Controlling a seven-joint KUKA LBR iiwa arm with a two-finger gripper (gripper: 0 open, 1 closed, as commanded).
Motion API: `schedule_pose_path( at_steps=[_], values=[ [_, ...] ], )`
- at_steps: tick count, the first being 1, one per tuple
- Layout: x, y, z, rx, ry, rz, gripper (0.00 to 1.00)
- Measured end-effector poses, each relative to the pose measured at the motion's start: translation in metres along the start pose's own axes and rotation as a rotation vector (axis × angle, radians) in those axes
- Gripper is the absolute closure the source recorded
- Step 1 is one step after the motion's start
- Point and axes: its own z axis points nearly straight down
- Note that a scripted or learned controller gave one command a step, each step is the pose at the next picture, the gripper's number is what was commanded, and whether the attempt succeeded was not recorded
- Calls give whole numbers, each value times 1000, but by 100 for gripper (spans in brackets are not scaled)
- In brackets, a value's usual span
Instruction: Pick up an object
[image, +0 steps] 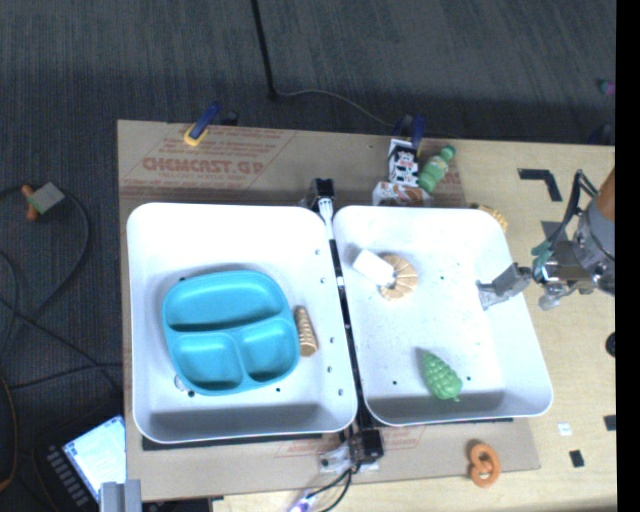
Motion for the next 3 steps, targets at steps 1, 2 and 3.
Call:
schedule_pose_path(
  at_steps=[1,2,3],
  values=[
    [-29,21,-5,0,0,1,0],
    [-54,75,82,2,0,0,0],
    [-52,109,147,-33,-12,-7,0]
  ],
)
